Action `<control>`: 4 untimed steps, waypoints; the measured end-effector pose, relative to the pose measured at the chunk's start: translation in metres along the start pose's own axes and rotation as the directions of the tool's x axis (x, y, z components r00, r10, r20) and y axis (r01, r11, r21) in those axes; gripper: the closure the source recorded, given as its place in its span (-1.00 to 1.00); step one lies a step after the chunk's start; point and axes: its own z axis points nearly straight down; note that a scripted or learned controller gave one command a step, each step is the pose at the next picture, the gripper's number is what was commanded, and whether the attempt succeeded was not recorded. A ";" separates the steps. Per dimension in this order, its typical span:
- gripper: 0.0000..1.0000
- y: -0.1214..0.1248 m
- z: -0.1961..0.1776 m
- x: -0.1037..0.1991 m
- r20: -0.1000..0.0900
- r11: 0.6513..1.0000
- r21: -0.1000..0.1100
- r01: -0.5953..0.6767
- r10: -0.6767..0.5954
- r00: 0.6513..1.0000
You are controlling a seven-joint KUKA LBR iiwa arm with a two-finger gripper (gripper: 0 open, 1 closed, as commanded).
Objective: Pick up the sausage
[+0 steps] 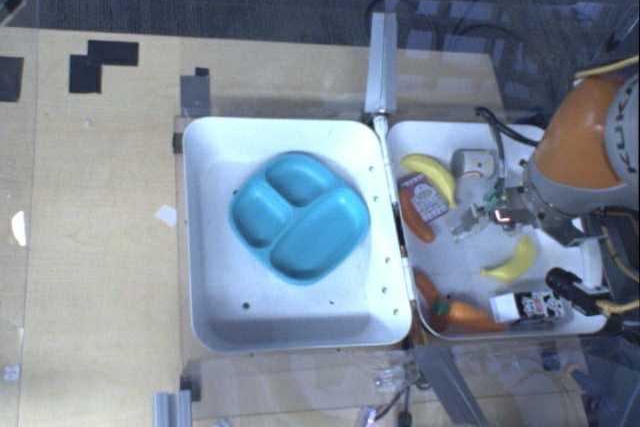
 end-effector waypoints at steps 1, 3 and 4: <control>-1.00 0.066 -0.064 -0.031 0.002 0.952 -0.002 0.306 -0.306 0.952; -1.00 -0.048 0.031 -0.003 0.007 0.969 -0.010 0.247 -0.247 0.969; -1.00 -0.055 -0.048 -0.062 0.003 0.954 -0.002 0.301 -0.301 0.954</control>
